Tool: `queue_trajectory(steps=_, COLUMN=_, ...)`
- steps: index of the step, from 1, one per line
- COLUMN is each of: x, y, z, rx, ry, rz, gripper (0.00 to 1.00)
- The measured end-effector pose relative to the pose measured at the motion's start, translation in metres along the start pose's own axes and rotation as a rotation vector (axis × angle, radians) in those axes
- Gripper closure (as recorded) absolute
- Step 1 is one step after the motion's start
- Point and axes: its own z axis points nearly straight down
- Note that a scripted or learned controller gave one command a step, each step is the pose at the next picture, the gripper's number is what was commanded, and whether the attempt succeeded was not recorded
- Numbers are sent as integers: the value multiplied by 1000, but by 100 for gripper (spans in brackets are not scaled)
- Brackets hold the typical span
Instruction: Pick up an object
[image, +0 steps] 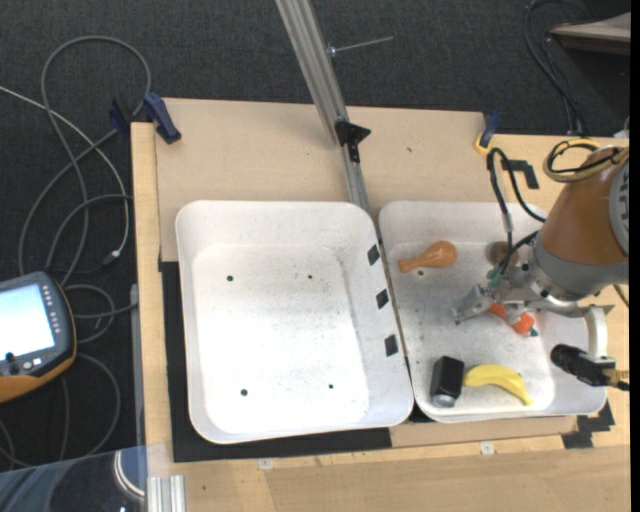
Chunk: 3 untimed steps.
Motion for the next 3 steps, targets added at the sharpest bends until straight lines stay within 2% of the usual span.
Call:
queue_trajectory(steps=1, x=-1, y=2, z=-15, rx=-9, ry=-2, rz=1, gripper=100)
queue_trajectory(steps=2, x=0, y=-6, z=-64, rx=-14, ry=-6, rz=0, gripper=100)
queue_trajectory(steps=3, x=5, y=-4, z=-127, rx=-16, ry=-6, rz=-2, gripper=100)
